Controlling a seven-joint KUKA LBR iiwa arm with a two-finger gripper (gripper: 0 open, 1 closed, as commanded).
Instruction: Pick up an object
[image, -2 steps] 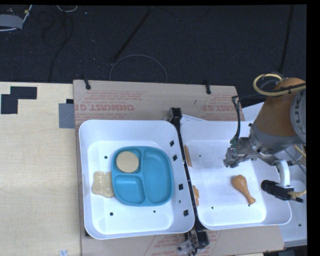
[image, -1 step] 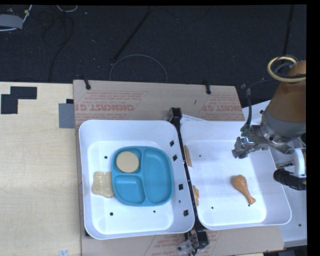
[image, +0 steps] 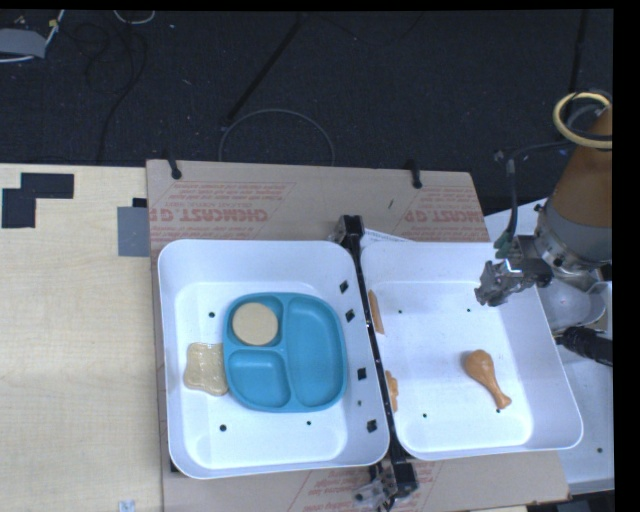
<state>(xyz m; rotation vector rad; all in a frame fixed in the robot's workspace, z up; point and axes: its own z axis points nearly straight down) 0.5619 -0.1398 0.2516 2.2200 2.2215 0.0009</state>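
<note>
I see two smooth white plastic bins (image: 455, 440) on brown printed cardboard (image: 300, 205) over a pale wood-grain bench (image: 70, 350), a glossy blue plastic tray (image: 310, 350), and dark matt carpet (image: 350, 80) behind.

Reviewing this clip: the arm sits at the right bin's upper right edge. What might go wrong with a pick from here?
1. The gripper sits over the right bin's far rim, well away from the drumstick; descending here would likely grab nothing.
2. The drumstick lies diagonally and tapers, so it may slip from a grasp.
3. The small orange pieces hug the divider wall, leaving little finger room.
</note>
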